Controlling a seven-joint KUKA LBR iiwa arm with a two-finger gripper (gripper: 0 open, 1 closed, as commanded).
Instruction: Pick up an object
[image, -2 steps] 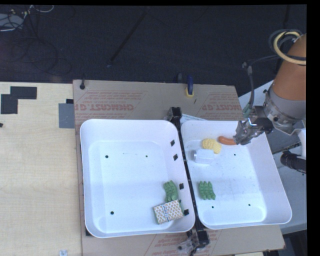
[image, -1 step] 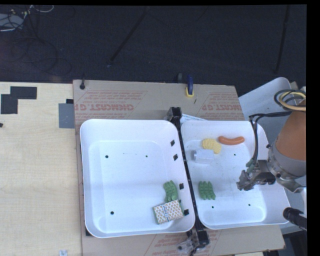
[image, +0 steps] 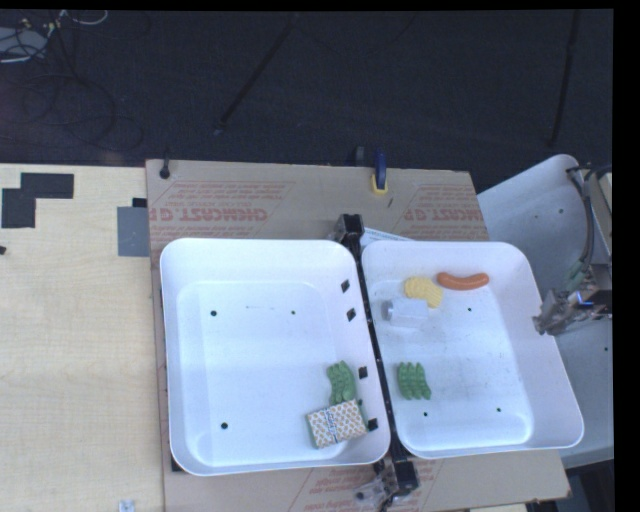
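The right bin (image: 540, 400) holds an orange sausage-shaped piece (image: 462, 281), a yellow piece (image: 423, 291), a pale clear piece (image: 405, 312) and a green ridged piece (image: 412, 381). In the left bin (image: 190, 400) lie a second green piece (image: 342, 382) and a patterned flat block (image: 336, 424) near its front right corner. My gripper (image: 562, 316) is small and dim at the right, just outside the right bin's right rim, away from every object.
A black divider with clips (image: 362, 330) runs between the two bins. Both bins rest on a cardboard sheet (image: 260, 205). A grey plate (image: 540, 200) lies at the right beneath the arm. A yellow and blue clamp (image: 380, 176) sits at the cardboard's back edge.
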